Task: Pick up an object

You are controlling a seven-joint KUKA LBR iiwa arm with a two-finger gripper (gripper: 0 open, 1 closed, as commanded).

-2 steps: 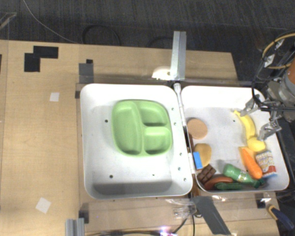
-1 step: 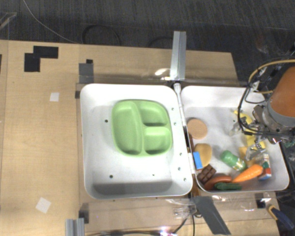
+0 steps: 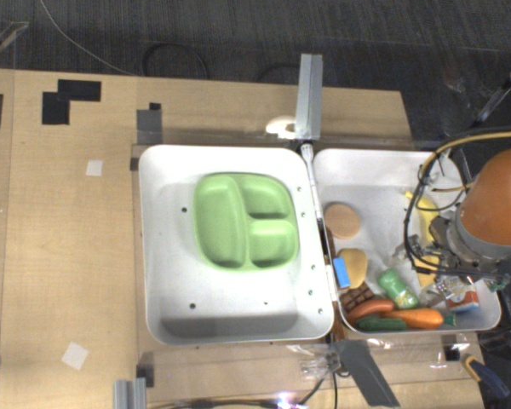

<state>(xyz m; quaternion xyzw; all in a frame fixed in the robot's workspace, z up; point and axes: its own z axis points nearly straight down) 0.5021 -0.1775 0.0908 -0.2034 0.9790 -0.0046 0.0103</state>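
The right bin (image 3: 370,181) holds several toy foods along its near side. A round tan cookie (image 3: 342,220) lies near the divider, with a pale yellow lump (image 3: 353,261) and a blue piece (image 3: 341,273) below it. A green object (image 3: 398,286), a brown bar (image 3: 358,299), a green cucumber (image 3: 377,323) and an orange carrot (image 3: 422,318) crowd the near wall. The arm, with its orange band (image 3: 499,198), hangs over the bin's right side. My gripper (image 3: 447,286) is low beside the carrot and the green object, partly hidden by the wrist and cables.
The left bin (image 3: 166,228) carries a green divided plate (image 3: 243,220). A yellow item (image 3: 427,220) sits behind black cables near the arm. A grey post (image 3: 309,96) stands behind the divider between the bins. Wooden bench surrounds both bins.
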